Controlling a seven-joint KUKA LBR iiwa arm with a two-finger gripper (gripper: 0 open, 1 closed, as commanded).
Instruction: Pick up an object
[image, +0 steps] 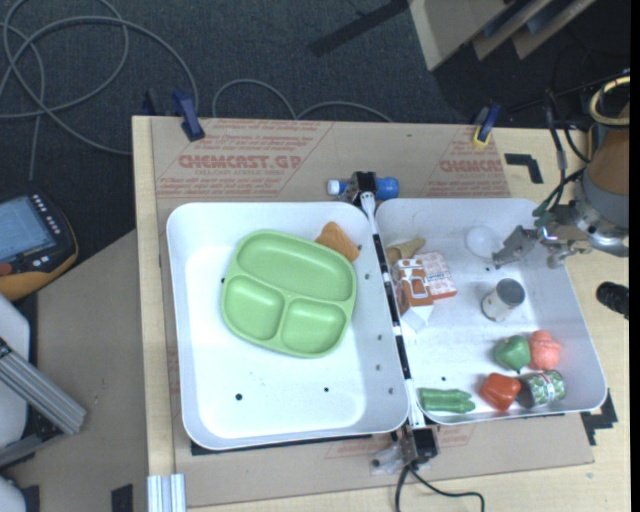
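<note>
A: How far along is it?

B: Early, I'd say. Start with the big things: the left bin (200, 300) has a green tray (288, 293) lying flat in it, with an orange piece (339, 240) at the tray's upper right edge. The right bin (580, 330) carries all the small stuff.

A: And the arm?

B: It comes in from the right, and the gripper (522, 246) hangs over the upper right part of the right bin. Its fingers look spread, with nothing between them, so nothing is picked yet.

A: What could it take?

B: Nearest is the grey cup (503, 298), just below the gripper, and a white ball (481, 240) beside it. Further off lie a snack pack (424, 280), a green bean (446, 401), then a cluster at the lower right: green pepper (513, 352), peach (546, 349), red piece (500, 390) and a small can (544, 387)

A: So what's left?

B: By my guess, all of it: lowering, closing, lifting
</note>
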